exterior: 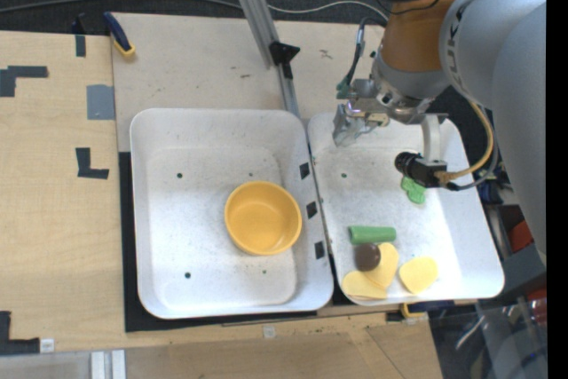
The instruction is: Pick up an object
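The left shallow white plastic bin (160, 191) holds a round yellow plastic bowl (262, 217), upright, a little toward that bin's right wall and its near edge, with bare floor all round it. The right white bin (461, 191) carries its things bunched at the near edge: a short green cylinder (372, 234) lying on its side, a small dark brown round piece (367, 257) just under it and touching it, and two flat pale yellow pieces, one (366, 281) at the near left corner partly under the brown piece, the other (418, 274) just to its right. A small bright green scrap (414, 190) lies by the middle of the right bin, next to a black fitting (417, 167) with cables on the arm.

The grey arm with its orange band (426, 0) comes in over the right bin's far right corner, wrist bent down. The metal two-finger gripper (348, 130) hangs at the right bin's far left corner, close beside the wall shared by the two bins, well apart from the cluster at the near edge. Its fingers look close together with nothing between them, though the view is too small to be sure of the gap.

A slanted grey metal pole (257, 4) with a black clamp (284, 53) meets the bench just beyond the left bin's far right corner, near the gripper. The middle and far stretch of the right bin's floor lies bare. A blue-and-yellow clip (118, 33) sits at the bench's far left.
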Robot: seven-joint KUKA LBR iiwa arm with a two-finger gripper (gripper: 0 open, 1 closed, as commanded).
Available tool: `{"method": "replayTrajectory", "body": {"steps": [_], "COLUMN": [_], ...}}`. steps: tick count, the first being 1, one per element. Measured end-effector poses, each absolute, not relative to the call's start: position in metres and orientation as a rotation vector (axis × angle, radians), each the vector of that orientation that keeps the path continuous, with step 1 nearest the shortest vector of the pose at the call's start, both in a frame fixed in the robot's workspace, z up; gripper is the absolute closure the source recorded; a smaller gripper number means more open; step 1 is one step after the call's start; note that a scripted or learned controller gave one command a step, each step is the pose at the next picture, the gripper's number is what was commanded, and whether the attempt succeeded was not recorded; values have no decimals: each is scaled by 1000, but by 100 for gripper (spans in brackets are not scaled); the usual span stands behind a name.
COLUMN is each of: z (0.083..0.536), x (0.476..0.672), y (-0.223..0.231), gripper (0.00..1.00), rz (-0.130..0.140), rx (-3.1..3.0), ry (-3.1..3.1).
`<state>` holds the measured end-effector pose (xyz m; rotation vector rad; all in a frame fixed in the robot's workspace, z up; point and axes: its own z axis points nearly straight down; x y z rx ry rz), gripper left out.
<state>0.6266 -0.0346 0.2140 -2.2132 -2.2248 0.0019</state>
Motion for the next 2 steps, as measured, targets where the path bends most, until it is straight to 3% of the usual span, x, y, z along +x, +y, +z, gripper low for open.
{"method": "replayTrajectory", "body": {"steps": [1, 2], "z": [226, 222], "x": [617, 594], "y": [15, 61], "gripper": [100, 100], "rz": [0, 3], "rx": [-2212, -2212], "ry": [-2227, -2226]}}
